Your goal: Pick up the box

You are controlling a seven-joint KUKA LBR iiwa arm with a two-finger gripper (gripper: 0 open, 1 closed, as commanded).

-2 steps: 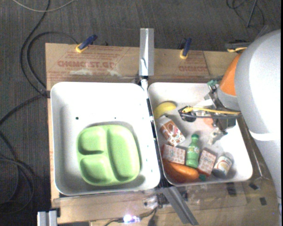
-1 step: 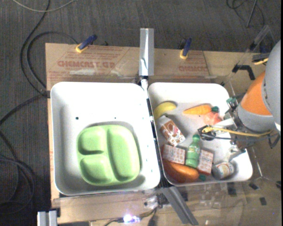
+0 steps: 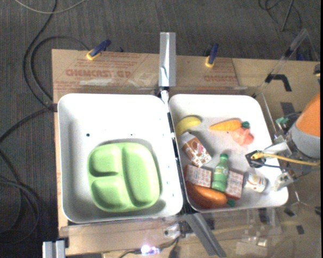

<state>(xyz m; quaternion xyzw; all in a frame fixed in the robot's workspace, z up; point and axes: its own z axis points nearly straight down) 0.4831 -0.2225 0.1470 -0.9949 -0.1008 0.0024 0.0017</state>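
Brown board counter point(image 3: 75, 74) under two shallow white plastic bins. Left bin point(image 3: 70, 122): green divided plate point(image 3: 124, 175), matte, rounded corners, three wells. Right bin point(image 3: 258, 109), from the dividing wall rightward: yellow banana point(image 3: 187, 123), smooth and curved; tilted printed pack point(image 3: 196, 150); below it the box point(image 3: 197, 174), small, flat, red-and-white printed card, lying in the bin's front half, touching a green bottle point(image 3: 220, 171) on its right and just above an orange oblong toy point(image 3: 207, 196). Probably light, stiff along the edges, crushable on the broad faces, print a bit slick; best pinched across the short sides from above, tight with neighbours pressing in. Past the bottle a similar second carton point(image 3: 235, 183); higher up a glossy carrot point(image 3: 226, 126) and a pink lump point(image 3: 242, 136); then a white jar point(image 3: 257, 183). At the bin's right rim the gripper point(image 3: 284, 165), well apart from the box; grip state impossible to tell.
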